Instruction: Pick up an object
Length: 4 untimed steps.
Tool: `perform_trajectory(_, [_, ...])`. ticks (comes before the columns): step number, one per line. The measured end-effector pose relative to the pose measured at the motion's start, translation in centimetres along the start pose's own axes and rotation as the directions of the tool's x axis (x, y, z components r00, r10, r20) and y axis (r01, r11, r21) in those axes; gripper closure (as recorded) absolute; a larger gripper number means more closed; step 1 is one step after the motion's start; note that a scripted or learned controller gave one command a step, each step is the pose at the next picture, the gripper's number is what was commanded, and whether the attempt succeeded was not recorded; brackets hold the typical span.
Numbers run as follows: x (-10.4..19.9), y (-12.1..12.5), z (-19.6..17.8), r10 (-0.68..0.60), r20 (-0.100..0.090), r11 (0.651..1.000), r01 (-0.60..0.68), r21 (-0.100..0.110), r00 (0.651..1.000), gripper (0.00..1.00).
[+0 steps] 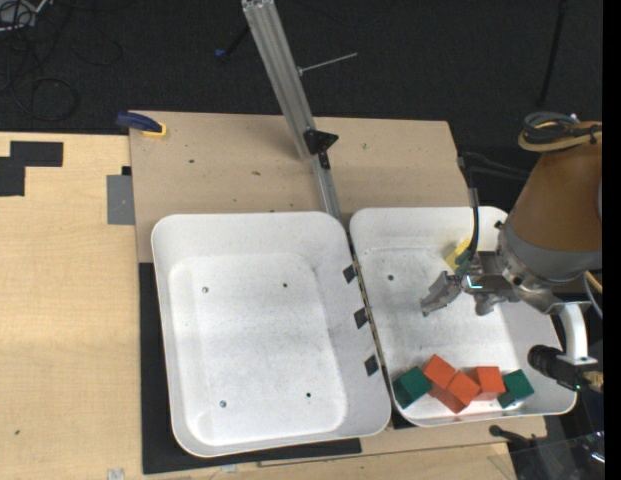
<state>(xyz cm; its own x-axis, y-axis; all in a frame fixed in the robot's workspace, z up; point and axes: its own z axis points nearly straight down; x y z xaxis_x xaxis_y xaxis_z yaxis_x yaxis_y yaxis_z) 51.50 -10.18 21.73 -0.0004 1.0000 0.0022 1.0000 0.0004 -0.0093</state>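
Several small blocks lie bunched at the near edge of the right bin [410,238]: a green block [413,385], orange blocks [440,371] [455,394] [487,379] and another green block [515,388]. My gripper [462,300] hangs over the middle of the right bin, above and behind the cluster. Its fingers stand open with nothing between them. A yellow object [459,252] peeks out just behind the gripper, partly hidden by the wrist.
The left bin [190,248] sits beside the right one, with black clips [358,317] along the shared rim. A slanted aluminium rail [285,78] rises from behind the bins. The arm's bulky body [555,208] overhangs the right bin's right side.
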Motion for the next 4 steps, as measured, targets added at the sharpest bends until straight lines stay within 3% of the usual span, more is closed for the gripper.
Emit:
perform_trajectory(1, [-0.2,0.1,-0.2,0.005,0.001,1.000,-0.005,-0.006,1.000,0.00])
perform_trajectory(3, [0.1,1.6,10.5,0.003,0.000,1.000,-0.003,0.000,1.000,0.00])
perform_trajectory(4, [0.1,1.7,12.5,0.003,0.000,1.000,-0.003,-0.006,1.000,0.00])
